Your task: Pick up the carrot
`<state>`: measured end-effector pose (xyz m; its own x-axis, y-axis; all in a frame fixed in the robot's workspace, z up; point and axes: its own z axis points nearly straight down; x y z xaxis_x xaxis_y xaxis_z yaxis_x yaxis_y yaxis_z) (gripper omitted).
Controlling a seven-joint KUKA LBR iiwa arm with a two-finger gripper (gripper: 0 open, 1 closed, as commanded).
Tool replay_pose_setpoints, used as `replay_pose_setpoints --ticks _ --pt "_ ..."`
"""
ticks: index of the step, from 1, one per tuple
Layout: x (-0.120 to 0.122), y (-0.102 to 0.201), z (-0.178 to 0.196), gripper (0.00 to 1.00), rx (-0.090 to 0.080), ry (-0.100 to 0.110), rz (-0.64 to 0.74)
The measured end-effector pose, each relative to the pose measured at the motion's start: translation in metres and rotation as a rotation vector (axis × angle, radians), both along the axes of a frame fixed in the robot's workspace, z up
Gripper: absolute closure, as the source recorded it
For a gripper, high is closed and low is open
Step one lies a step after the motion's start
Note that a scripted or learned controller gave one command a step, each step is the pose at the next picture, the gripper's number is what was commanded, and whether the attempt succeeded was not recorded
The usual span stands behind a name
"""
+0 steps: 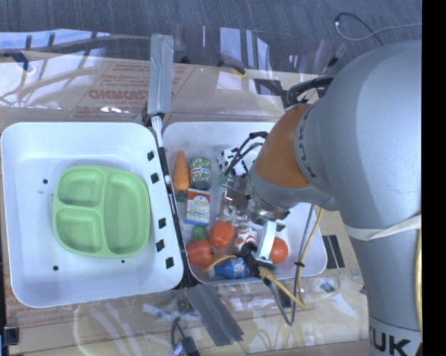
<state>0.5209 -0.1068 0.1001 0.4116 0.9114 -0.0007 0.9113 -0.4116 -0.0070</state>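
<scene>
Carrot (180,173) lies untouched by right bin's (208,133) left wall; claw (236,202) hovers mid-bin, spread impossible to tell. Approach step; next: shift left, descend.

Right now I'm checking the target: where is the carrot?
Camera view, right bin, by its left wall: the carrot sits just left of the green can, above the small carton.
</scene>
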Motion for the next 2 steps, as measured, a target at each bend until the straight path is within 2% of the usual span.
replay_pose_setpoints --ticks 1,2 --pt "-0.002 0.016 -0.008 0.0 0.002 -0.004 0.354" --pt "-0.025 0.093 0.092 0.0 0.0 -0.007 0.662"
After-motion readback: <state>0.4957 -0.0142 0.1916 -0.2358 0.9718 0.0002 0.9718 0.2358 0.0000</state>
